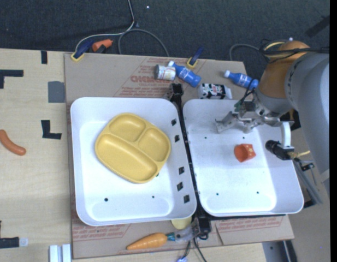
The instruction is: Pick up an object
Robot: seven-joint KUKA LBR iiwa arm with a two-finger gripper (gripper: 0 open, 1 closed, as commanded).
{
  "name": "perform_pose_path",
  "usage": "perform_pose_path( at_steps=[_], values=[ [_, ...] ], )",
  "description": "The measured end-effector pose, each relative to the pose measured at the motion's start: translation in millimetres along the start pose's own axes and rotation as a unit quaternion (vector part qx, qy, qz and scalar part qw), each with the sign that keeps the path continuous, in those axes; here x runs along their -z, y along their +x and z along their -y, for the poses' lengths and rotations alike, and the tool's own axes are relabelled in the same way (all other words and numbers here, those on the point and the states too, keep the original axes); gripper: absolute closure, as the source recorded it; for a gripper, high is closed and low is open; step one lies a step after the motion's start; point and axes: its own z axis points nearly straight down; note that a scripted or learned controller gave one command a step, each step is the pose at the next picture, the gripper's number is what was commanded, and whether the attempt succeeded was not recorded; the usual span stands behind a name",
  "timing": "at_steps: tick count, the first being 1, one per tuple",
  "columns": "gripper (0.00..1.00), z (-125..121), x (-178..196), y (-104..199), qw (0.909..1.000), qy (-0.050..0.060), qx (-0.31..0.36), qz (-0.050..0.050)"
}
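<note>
1. Carrot (148,241): orange, lying on the cardboard just below the left bin's near rim, tip pointing left, green end toward a clamp (185,234) at the seam between the bins.
2. Left bin (83,201): shallow, white, with small dark dots on its floor. A yellow tray (133,146) with three sections lies tilted in its upper half, well clear of the near wall.
3. Right bin (255,201): shallow, white, touching the left bin along a dark seam. A small red object (244,152) sits on its floor right of centre, apart from every wall.
4. Gripper (220,124): metal, reaching in from the right over the far part of the right bin, tip pointing left. It lies above and left of the red object and is not touching it; nothing is seen between the fingers, and whether they are spread or pressed together cannot be told.
5. Arm (305,91): grey with an orange band, at the right edge behind the gripper.
6. Sausage (11,142): orange-red, alone on the wooden bench far left of the bins.
7. Far cardboard strip: two blue bottles (187,74) (240,79), a white-capped item (165,71) and a black-and-white box (214,91) beyond the bins' far rims.
8. Orange-handled clamp (92,47): at the cardboard's far left corner, with a cable (127,4) trailing over dark carpet.
</note>
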Motion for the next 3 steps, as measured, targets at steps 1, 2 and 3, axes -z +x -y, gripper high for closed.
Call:
perform_pose_path(
  at_steps=[1,2,3],
  values=[
    [0.00,61.2,9.8,-6.3,1.0000,-0.003,0.001,-0.001],
    [0.00,138.7,18.4,-16.8,1.0000,0.004,0.000,-0.003],
    [0.00,73.1,8.2,17.0,1.0000,-0.001,0.004,0.000]
  ],
)
